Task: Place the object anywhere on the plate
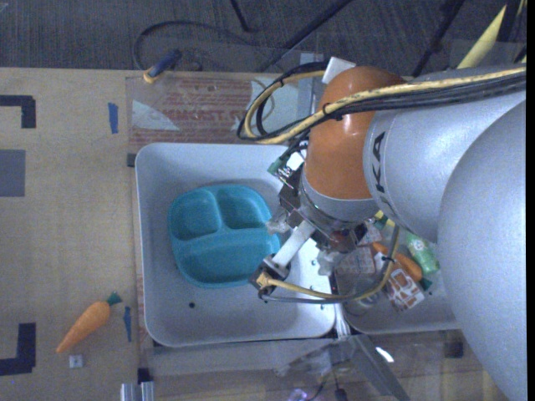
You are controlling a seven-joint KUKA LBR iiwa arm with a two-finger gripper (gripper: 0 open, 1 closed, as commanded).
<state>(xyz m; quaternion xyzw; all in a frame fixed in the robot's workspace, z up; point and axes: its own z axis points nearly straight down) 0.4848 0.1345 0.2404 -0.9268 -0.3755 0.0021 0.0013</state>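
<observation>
**Blue plate lies in the left bin; gripper hidden under the wrist**

The blue plastic plate [209, 261] is a rounded, smooth-looking dish moulded into three compartments: two smaller ones along its far side and one wide one nearer the camera. It lies flat in the middle of the left white bin [155, 249], one of two shallow, glossy bins with rounded corners.

The gripper [338, 253] hangs over the seam between the two bins, just beside the plate's right edge. The orange band and grey wrist cover it, so I cannot tell whether it is spread or pressed together, or whether it carries anything.

In the right white bin [401, 324], close under the arm, three small things are in view: an orange stick-shaped piece [404, 264], a green piece [424, 256] and a small brown-and-white carton [405, 292]. One orange toy carrot [84, 324] with a green top lies on the pale wooden bench [67, 224], well apart from the plate.
</observation>
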